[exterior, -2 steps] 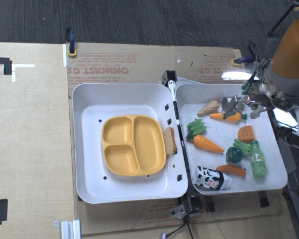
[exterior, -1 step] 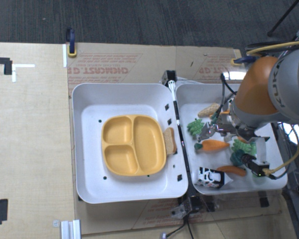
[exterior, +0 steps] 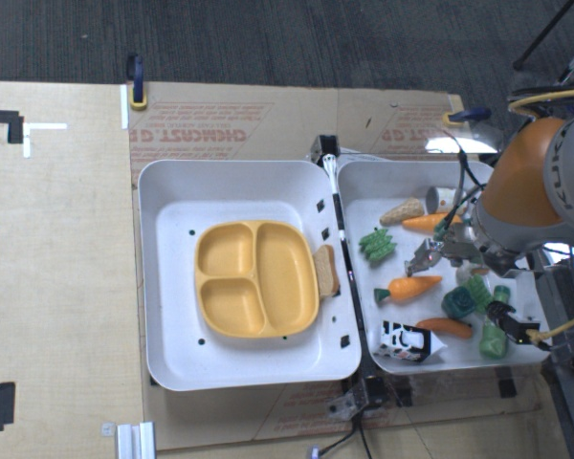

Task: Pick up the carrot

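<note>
Three orange carrots lie in the right bin [exterior: 364,185]: one carrot [exterior: 427,224] near the back, a second carrot [exterior: 412,288] in the middle, and a third carrot [exterior: 445,327] toward the front. My gripper [exterior: 426,257] hangs over the bin between the back and middle carrots, just above the middle one. It is open and nothing sits between its fingers. The grey arm with its orange band [exterior: 524,175] reaches in from the right and covers part of the bin's right side.
In the right bin there are also a green leafy toy [exterior: 377,245], a beige piece [exterior: 402,212], dark green toys [exterior: 465,299], a green one [exterior: 495,338] and a black-and-white carton [exterior: 407,342]. The left bin [exterior: 163,256] holds a yellow divided plate [exterior: 258,277] and a bread slice [exterior: 326,271].
</note>
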Available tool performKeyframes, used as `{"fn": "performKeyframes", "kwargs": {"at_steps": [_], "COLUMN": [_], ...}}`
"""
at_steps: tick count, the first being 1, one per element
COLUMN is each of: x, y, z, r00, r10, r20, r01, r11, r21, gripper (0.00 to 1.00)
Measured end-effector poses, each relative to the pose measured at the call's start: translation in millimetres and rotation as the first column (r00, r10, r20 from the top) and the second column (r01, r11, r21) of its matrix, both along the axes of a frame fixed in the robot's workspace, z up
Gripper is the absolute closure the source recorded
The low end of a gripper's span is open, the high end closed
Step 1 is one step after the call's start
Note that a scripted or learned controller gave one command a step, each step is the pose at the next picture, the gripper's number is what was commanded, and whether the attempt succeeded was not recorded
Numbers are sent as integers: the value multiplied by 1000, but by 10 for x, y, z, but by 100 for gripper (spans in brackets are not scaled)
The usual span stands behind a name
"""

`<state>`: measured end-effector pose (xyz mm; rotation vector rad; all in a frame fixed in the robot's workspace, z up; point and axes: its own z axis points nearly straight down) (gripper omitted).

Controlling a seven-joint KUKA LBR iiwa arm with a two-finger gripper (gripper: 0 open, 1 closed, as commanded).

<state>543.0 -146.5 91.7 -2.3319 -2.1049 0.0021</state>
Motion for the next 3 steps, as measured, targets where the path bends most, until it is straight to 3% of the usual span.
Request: {"fn": "performKeyframes", "kwargs": {"at_steps": [1,2,3], "x": [498,883,342], "y": [-318,-358,-5], "z": [4,12,1], "r00": [998,911,990], "r10": [-70,-413,-142], "r20": [1,-4,-3], "r01": [70,413,142], "r11": [998,911,990], "r21": [-1,11,1], "gripper": [0,0,0]}}
